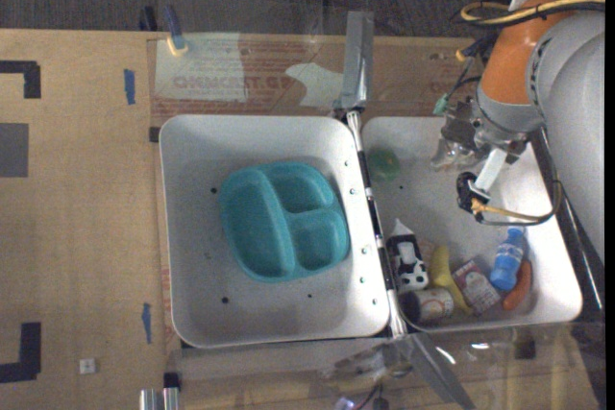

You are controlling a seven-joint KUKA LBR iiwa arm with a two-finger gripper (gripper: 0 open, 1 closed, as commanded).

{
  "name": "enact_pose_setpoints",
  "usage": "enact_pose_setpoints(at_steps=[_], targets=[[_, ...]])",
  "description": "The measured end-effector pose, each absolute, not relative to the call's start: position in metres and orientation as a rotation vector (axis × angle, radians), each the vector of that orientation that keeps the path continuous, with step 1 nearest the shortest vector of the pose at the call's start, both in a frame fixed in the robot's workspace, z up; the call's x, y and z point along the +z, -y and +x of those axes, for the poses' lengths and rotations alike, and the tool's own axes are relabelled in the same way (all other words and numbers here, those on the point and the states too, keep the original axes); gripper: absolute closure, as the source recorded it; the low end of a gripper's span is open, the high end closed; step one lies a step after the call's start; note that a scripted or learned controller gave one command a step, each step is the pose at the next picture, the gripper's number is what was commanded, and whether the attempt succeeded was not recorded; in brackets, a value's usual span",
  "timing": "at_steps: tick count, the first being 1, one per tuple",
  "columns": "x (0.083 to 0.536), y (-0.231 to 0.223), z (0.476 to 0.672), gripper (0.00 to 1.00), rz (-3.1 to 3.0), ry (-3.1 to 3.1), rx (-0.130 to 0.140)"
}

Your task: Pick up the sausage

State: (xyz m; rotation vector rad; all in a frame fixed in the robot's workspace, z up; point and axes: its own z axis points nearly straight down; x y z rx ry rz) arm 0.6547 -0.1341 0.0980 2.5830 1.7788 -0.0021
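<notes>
The sausage (pixel 520 286), a short orange-red curved piece, lies in the near right corner of the right bin (pixel 423 132), next to a blue bottle (pixel 507 260). My gripper (pixel 452 150) hangs over the far part of that bin, well away from the sausage and above the bare white floor. The orange band (pixel 514 53) of the arm sits just behind it. Nothing shows in the gripper.
Along the right bin's near edge lie a yellow banana-like piece (pixel 442 269), a baseball (pixel 434 304), a dark packet (pixel 476 283) and a black-and-white toy (pixel 408 261). A green ball (pixel 384 164) rests by the divider. The left bin (pixel 192 283) holds a teal divided plate (pixel 285 220).
</notes>
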Motion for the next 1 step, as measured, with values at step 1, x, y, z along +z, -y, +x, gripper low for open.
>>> enact_pose_setpoints(at_steps=[1], targets=[[0.2613,0.0329,0.6672,1.0,2.641,-1.698,0.0]])
